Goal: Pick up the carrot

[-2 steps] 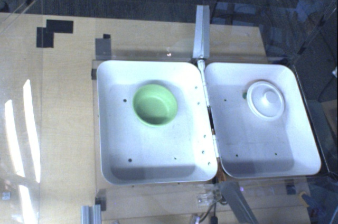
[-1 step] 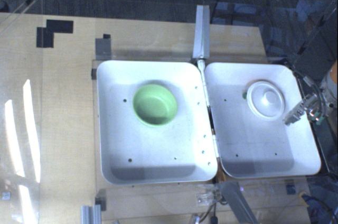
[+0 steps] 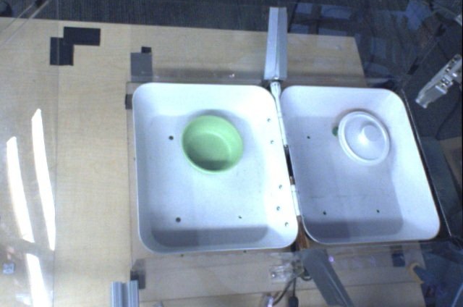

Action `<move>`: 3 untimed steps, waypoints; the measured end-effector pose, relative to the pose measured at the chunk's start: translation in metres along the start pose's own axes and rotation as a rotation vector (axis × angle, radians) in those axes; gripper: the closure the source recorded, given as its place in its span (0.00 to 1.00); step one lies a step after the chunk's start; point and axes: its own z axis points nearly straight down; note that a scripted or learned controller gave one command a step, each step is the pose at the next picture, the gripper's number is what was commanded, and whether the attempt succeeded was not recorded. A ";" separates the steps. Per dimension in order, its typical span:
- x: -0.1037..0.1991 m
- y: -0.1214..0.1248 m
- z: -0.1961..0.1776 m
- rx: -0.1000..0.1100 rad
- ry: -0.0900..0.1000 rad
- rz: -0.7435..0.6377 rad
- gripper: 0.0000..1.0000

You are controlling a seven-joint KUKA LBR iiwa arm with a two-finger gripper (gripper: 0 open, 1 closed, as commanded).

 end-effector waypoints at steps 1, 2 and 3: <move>0.003 -0.031 -0.011 0.000 0.000 -0.510 1.00; 0.025 -0.068 -0.058 0.001 -0.005 -0.774 1.00; 0.029 -0.037 0.100 -0.003 0.017 -1.173 1.00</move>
